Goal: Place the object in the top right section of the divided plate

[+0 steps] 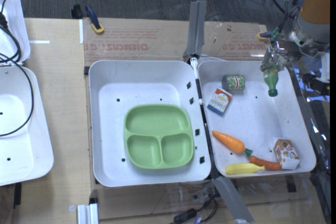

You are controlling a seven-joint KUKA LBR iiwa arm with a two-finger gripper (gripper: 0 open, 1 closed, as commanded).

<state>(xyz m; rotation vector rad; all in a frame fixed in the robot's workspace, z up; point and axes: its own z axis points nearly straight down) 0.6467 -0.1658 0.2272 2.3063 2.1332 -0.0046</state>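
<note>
Plate bare, bottle lifted at the far right

The plate (158,136) lay with no object in any section. Right of it sat a can (233,82), a carton (219,100) and a carrot (229,141); further right and above, the gripper (271,66) was shut on a green bottle (271,83), so carrying and placing remained.

Divided plate (158,136) sections unobstructed; bin wall (200,107) between bins
</note>
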